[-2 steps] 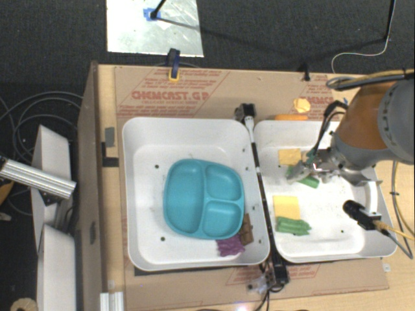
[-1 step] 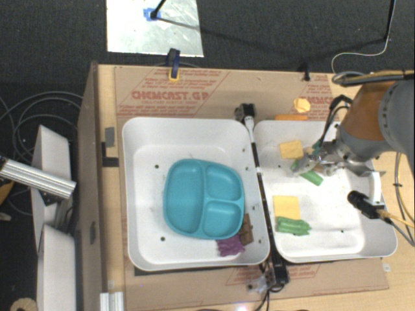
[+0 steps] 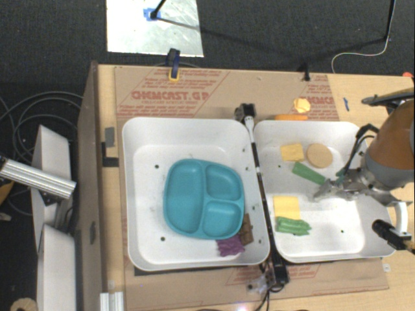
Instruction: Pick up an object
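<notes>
Claw point(image 3: 322, 191) low in the right bin point(image 3: 343, 241)
Whether it grips anything, I cannot tell; it sits beside the green stick point(image 3: 307, 172), probably its target.

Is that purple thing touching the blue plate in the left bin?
Touching. The camera view shows the purple thing pressed against the blue plate's lower edge, with no white bin floor between them.

Two shallow white bins: the left bin point(image 3: 139, 173) and the right bin point(image 3: 337, 238). Left bin: one blue divided plate point(image 3: 204, 198), one purple item point(image 3: 228, 246), one brown item point(image 3: 247, 230). Right bin: two yellow blocks point(image 3: 292, 152) point(image 3: 286, 207), one tan disc point(image 3: 319, 155), two green pieces point(image 3: 308, 172) point(image 3: 292, 225).
</notes>
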`<control>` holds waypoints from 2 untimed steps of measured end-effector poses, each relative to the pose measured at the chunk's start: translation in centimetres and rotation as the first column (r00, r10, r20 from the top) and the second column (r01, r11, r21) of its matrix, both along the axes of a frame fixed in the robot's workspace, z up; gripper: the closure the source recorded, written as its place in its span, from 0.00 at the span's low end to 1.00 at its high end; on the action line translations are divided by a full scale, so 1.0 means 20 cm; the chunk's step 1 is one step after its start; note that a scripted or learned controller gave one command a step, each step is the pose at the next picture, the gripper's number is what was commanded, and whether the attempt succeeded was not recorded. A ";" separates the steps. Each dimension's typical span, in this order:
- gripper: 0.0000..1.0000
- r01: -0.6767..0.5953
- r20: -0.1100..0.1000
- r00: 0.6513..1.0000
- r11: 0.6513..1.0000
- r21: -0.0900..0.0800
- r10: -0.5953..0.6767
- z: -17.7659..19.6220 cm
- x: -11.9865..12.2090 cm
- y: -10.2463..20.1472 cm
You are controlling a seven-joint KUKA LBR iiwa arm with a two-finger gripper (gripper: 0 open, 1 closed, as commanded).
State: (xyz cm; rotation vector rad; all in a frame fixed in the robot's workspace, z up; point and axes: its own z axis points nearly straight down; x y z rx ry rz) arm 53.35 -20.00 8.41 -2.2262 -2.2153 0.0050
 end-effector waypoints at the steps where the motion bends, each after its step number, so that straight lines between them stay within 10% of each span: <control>1: 0.00 -0.015 0.014 1.000 1.000 0.000 0.015 0.04 0.49 0.14; 2: 1.00 -0.013 0.010 1.000 1.000 -0.001 0.013 0.09 0.47 0.13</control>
